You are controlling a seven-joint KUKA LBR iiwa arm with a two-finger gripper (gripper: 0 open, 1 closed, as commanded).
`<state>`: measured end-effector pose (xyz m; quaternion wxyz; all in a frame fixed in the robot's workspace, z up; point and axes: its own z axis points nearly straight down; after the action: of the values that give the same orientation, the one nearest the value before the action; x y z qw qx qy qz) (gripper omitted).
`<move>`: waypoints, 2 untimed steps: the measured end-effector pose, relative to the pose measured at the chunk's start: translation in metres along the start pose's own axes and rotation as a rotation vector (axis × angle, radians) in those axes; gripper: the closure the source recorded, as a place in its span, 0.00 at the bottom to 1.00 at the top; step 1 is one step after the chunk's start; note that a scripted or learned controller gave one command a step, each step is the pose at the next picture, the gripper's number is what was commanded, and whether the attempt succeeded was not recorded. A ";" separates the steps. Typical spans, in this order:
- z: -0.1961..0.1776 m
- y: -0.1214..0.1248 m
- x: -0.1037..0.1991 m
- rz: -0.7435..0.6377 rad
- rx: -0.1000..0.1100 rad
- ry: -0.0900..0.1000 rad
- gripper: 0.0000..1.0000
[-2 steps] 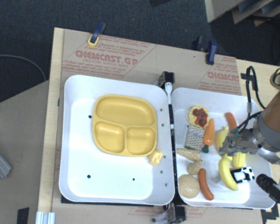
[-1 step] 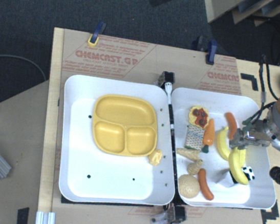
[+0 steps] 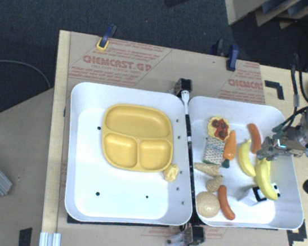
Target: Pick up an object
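You see the pincer (image 3: 271, 148) low over the right bin (image 3: 283, 217), at the top of a banana (image 3: 266, 176); whether it is spread or pinching, you cannot tell. Left of that banana lie a second banana (image 3: 245, 159) and a carrot (image 3: 230, 145); a sausage (image 3: 226, 202) lies below them.

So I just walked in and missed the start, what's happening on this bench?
A robot arm reaches in from the right, its gripper low over the right bin, right above two bananas. Toy food lies around them: sausages, a carrot. The left bin holds a yellow divided plate. Nothing looks lifted yet.
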<state>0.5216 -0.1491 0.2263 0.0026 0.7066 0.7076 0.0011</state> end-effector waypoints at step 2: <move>0.008 0.052 0.099 -0.004 0.002 0.002 1.00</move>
<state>0.5733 -0.0496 0.2181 0.0012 0.7051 0.7091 0.0012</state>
